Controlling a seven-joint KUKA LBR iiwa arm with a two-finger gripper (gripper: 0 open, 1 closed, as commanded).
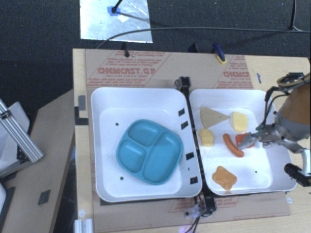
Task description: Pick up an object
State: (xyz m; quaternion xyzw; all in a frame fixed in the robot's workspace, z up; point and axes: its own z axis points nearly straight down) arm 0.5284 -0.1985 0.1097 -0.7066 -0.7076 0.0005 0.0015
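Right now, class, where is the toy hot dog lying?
The hot dog lies in the right bin, near its middle, just right of the corn cob and directly left of the gripper.

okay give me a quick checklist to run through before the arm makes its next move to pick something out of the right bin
1. Gripper is inside the right bin: ok, it sits low beside the hot dog.
2. A target lies under the gripper: ok, a small red piece is right at its tip.
3. Finger state: cannot tell, the tip is too blurred.
4. Anything held: cannot tell; nothing is clearly between the fingers.
5. Neighbours apart from the target: not ok, the hot dog lies right alongside the red piece and may get bumped.
6. Other items out of the way: ok, the yellow block, corn cob and orange nugget sit apart.
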